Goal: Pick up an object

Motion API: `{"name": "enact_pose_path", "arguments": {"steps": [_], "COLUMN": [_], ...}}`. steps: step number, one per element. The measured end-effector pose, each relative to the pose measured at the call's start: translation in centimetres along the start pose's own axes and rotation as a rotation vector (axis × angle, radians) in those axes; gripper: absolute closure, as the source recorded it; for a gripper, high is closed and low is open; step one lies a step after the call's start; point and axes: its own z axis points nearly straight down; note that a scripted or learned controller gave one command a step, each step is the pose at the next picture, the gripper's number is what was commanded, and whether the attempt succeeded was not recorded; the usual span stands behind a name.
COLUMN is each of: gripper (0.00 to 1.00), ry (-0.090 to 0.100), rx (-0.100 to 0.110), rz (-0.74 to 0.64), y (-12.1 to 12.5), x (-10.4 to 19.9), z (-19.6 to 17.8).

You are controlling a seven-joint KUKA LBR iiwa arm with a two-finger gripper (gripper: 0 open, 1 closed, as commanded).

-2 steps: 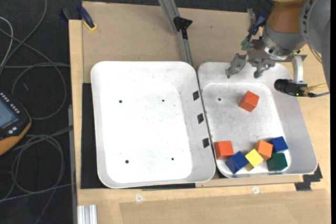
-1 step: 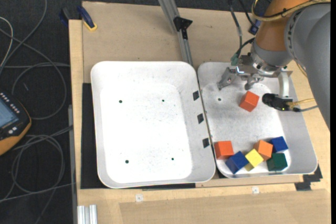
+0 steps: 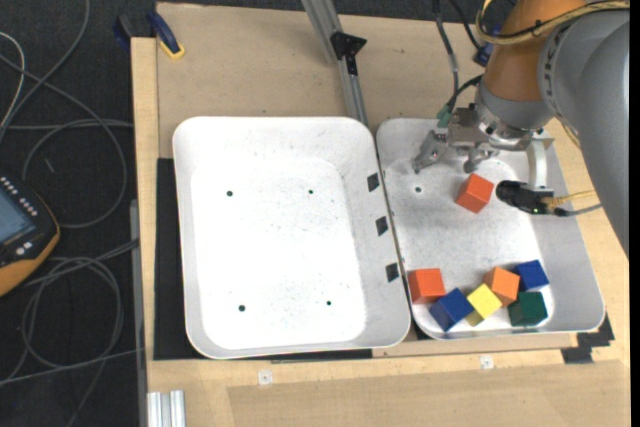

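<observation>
An orange cube (image 3: 475, 193) is sitting tilted in the right bin (image 3: 570, 265) just below the jaws, whose state I cannot tell, while other smooth coloured cubes (image 3: 485, 297) are clustering at the bin's near edge.

A robotics lab: a plywood bench (image 3: 300, 45) on dark carpet, loose cables (image 3: 60, 125) trailing at the left of the frame, a handheld controller (image 3: 20, 230) at the left edge.

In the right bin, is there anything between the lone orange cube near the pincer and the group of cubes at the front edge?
No. In the camera view, only bare white bin floor separates the lone orange cube from the front group.
</observation>
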Motion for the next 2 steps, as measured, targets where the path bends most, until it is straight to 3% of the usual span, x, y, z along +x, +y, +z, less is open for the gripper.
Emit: {"name": "enact_pose_path", "arguments": {"steps": [1, 2], "gripper": [1.0, 1.0], "ry": [0.0, -0.002], "rx": [-0.004, -0.013], "rz": [0.0, -0.001], "y": [0.1, 1.1], "x": [0.0, 0.2], "z": [-1.2, -7.5]}}
